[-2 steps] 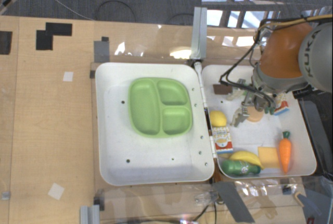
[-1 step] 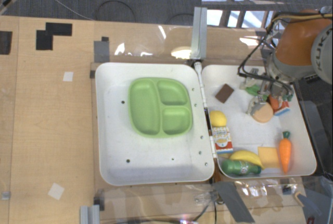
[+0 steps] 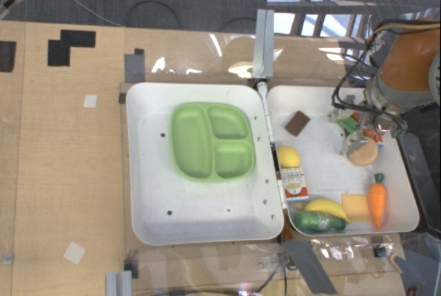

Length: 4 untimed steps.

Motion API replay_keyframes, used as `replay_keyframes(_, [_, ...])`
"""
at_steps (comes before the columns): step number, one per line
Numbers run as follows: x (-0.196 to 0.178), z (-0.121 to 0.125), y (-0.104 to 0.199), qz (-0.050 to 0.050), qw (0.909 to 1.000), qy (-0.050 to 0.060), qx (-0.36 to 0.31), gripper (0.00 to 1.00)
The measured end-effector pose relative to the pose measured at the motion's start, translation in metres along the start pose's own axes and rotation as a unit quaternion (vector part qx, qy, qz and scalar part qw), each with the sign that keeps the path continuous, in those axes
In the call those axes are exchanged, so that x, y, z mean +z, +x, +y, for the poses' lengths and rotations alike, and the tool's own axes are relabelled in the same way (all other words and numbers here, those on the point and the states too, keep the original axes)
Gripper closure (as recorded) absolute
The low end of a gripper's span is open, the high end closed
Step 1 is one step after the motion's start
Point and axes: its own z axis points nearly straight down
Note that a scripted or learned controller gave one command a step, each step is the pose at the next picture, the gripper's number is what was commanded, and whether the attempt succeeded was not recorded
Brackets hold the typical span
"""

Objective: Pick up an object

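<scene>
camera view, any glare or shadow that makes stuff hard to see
In the camera view, bright glare streaks lie on the clear panel behind the bins; a soft shadow darkens the near part of the left bin; the end effector is dark and cluttered against the round tan object, so its state is unclear; the green tray is evenly lit.

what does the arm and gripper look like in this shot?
The arm has an orange band on a rounded grey body. Black cables loop along its left side. The gripper is small, metallic grey, with dark parts above it and bits of green and red beside it.
</scene>
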Motion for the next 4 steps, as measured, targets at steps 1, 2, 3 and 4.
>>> replay_keyframes(1, [0.0,0.003,0.008,0.0,0.9999,0.0,-0.016,0.0])
replay_keyframes(2, [-0.002,0.004,0.072,0.0,1.0,0.0,0.007,0.0])
replay_keyframes(3, [-0.003,0.037,0.084,-0.002,0.9989,0.001,0.048,0.0])
replay_keyframes(4, [-0.009,0.024,-0.002,-0.001,0.9977,0.0,0.068,0.0])
